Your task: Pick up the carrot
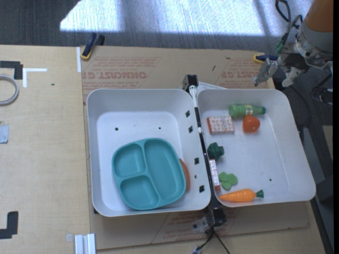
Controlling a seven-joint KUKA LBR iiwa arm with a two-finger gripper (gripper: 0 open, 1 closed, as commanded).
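Carrot [241, 196] pickup has not begun by my reading: my claw [275, 73] hangs above the table beyond the far right corner of the right bin [296, 157], its fingers spread and holding nothing. From there the arm [318, 15] slants up and off to the right, orange band uppermost, clear of both bins. I see the carrot flat along the near wall of that bin, leaf end pointing right, well apart from the claw, so I expect a long reach.

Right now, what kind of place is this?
Probably a robot practice bench, not a kitchen: two white bins, toy food like the carrot and a teal plate, and the gripper above.
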